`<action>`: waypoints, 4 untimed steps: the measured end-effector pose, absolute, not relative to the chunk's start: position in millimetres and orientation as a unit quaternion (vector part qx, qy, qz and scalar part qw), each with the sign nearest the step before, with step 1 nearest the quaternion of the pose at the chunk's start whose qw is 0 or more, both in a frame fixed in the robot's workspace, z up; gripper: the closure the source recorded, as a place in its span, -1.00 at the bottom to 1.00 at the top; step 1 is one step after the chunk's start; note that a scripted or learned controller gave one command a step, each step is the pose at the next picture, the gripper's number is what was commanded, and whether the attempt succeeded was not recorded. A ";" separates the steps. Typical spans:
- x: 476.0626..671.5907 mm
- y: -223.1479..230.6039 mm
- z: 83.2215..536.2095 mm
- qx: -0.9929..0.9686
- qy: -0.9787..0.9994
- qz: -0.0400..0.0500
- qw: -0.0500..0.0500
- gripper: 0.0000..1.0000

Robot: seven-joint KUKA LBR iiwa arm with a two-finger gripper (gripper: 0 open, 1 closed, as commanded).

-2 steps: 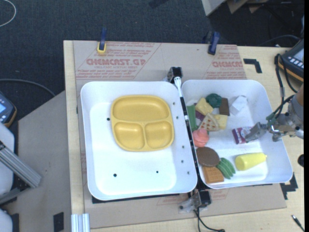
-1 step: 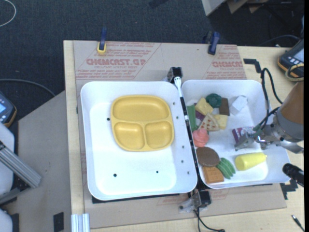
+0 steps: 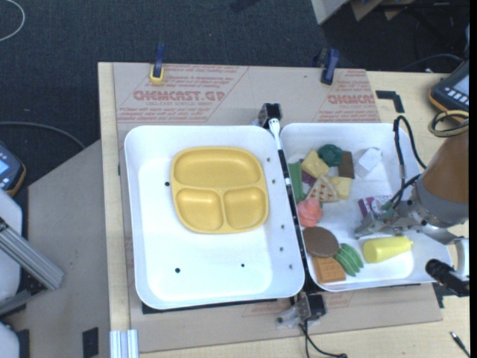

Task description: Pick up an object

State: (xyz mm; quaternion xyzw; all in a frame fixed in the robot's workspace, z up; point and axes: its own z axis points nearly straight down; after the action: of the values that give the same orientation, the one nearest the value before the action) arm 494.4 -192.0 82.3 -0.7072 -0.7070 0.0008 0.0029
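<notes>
A jumble of small toy food pieces is seen in the right bin (image 3: 298, 136): a yellow block (image 3: 386, 249) near the front edge, a green ridged piece (image 3: 349, 257) and a brown disc (image 3: 320, 240) just beside it, a pink piece (image 3: 309, 212), a dark green piece (image 3: 330, 155) and a white block (image 3: 367, 160) toward the back. No single target is named by the task; the yellow block is judged the likeliest, since the pincer (image 3: 375, 218) is poised just behind it, low over the bin floor. Whether the pincer is released or clenched cannot be told, as its tip is blurred among cables. Nothing is seen grasped.

For a sound pick, the pincer should be centred over the block's short axis, lowered squarely, and closed only once both sides are flanked; the neighbouring green piece is best avoided. The left bin (image 3: 216, 274) carries a yellow divided tray (image 3: 220, 188). Both bins rest on the table (image 3: 223, 88).
</notes>
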 end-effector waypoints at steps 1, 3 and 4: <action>495.5 -192.9 94.9 -0.708 -0.707 0.000 0.000 1.00; 498.5 -196.9 205.8 -0.707 -0.707 -0.001 -0.004 1.00; 499.7 -197.3 226.4 -0.707 -0.708 -0.001 -0.003 1.00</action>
State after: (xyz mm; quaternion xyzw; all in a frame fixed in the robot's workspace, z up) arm 499.7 -197.3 226.4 -0.7067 -0.7075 -0.0009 -0.0032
